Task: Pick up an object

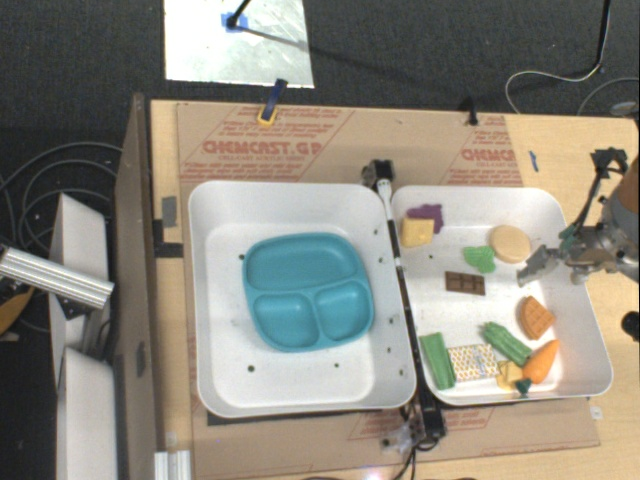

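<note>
Gripper (545,260) at right bin's (575,218) right edge, nothing picked yet.
Camera view: fingers' state couldn't be told. It hung above the round tan disc (511,243) and orange waffle-textured piece (535,316); both lay in the bin. Grasp and lift remained.

The arm (622,230) is cut off at the right edge, so most of it's out of frame. Gripper (548,260) is too blurry to read. The yellow bit (512,374) by the carrot (540,360) is partly hidden, can't ID it.
</note>
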Available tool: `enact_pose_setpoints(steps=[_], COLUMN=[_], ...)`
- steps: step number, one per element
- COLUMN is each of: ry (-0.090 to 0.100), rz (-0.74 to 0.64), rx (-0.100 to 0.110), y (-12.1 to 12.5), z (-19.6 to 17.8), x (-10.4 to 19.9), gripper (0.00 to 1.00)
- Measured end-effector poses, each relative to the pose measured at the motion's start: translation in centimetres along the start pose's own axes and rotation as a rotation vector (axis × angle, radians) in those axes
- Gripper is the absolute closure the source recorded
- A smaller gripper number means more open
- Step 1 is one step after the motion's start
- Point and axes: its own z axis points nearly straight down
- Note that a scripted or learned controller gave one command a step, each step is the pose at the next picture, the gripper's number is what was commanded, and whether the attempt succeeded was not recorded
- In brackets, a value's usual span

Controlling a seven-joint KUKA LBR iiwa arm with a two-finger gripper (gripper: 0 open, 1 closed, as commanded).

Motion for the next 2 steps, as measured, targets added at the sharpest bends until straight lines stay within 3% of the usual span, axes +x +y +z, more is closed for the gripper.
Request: enact_pose_setpoints(steps=[1, 2], ry=[0.002, -0.013], rz=[0.002, 0.001], rx=[0.005, -0.015], y=[-0.5, -0.7], z=[7.6, 11.3], x=[-1.1, 1.2], gripper=[0.00, 0.00])
